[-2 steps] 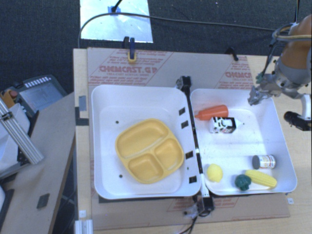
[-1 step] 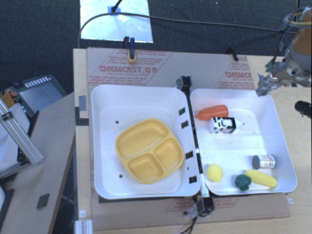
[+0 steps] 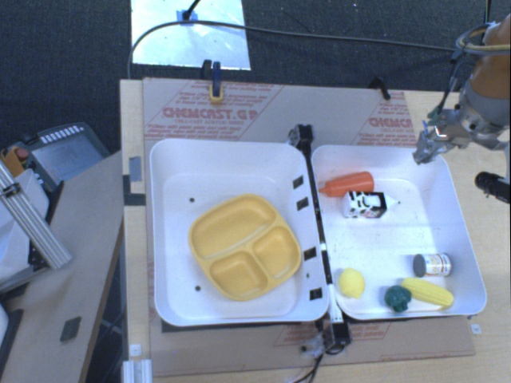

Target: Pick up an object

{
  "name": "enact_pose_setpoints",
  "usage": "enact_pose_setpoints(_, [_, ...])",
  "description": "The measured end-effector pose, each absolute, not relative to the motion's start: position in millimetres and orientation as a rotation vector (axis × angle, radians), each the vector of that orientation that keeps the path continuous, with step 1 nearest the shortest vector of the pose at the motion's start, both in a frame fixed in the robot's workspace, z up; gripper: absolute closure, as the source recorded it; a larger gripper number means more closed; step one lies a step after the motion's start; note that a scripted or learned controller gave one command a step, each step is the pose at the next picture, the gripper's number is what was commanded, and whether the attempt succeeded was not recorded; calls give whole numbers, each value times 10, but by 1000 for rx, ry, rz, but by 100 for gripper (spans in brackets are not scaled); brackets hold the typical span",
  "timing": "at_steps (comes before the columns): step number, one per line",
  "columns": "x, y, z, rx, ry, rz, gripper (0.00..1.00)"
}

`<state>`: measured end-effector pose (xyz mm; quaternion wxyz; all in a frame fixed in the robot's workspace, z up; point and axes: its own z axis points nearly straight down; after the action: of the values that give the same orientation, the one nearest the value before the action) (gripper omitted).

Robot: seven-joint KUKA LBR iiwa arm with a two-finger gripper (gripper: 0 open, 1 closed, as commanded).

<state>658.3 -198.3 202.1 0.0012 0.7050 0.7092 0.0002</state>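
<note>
Hovering at the far right corner of the right bin (image 3: 459, 214): gripper (image 3: 425, 148), small and blurred, hanging just over the rim. Jaws spread or pressed together: cannot tell, too smeared against the white wall. Nothing showing between them. Arm (image 3: 487, 86) getting cut off by the frame's upper right, orange band only partly in view.

Lying inside the right bin, all apart from the gripper:
- orange carrot-like piece (image 3: 347, 183), resting near the far left side by the divider.
- black-and-white box (image 3: 365, 205), sitting just in front of the carrot piece, nearly touching it; print too small for reading.
- small can (image 3: 432, 264), lying on its side near the right wall, label unreadable.
- yellow lemon (image 3: 351, 282), sitting at the near left.
- green broccoli toy (image 3: 397, 297), pressing against the yellow corn (image 3: 429, 293) at the near edge; the contact between them looking close, hard to confirm.

Sitting in the left bin (image 3: 172, 174): yellow divided tray (image 3: 243, 246), three compartments, lying slightly turned.

Both bins resting on a printed sheet (image 3: 263, 106) over the tabletop (image 3: 132, 118), red lettering partly covered by the bins. Yellow clamp (image 3: 215, 84) gripping the sheet's far edge. Grey screened device (image 3: 68, 154) and metal rail (image 3: 32, 222) getting cropped at the left edge.
</note>
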Motion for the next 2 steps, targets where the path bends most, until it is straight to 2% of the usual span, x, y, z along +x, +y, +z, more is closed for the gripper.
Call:
enact_pose_setpoints(1, [6444,-1516,1971,2214,2230,1,100])
enact_pose_setpoints(2, [6453,-964,1997,2211,2232,4,100])
